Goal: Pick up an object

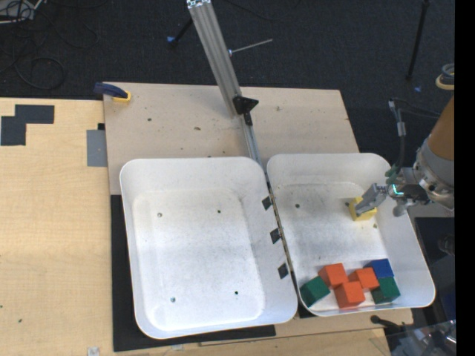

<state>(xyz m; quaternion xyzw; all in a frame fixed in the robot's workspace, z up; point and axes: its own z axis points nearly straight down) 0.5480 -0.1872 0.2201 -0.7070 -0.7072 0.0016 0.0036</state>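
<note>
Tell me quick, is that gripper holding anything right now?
Gripper: at the yellow block in the right bin; whether it grips the block cannot be told.

A robotics lab: aluminium camera mast (220, 54), floor cables (30, 69), bare plywood bench (297, 121).

Looking down at my workspace, a pale wooden tabletop (52, 221) spreads across the left, with dark cut-out shapes (26, 122) near its far left edge. A tan board (304, 121) lies behind the bins, dotted with small holes. On its far left corner rests a small clamp (113, 91) with a blue and yellow handle. A silver aluminium rail (217, 54) rises at a slant from the board's middle, fixed by a black bracket (244, 105). Beyond the board is dark carpeted floor (334, 35), with black cables (30, 65) looped at the upper left. A black mat (119, 273) shows under the left bin.
</note>
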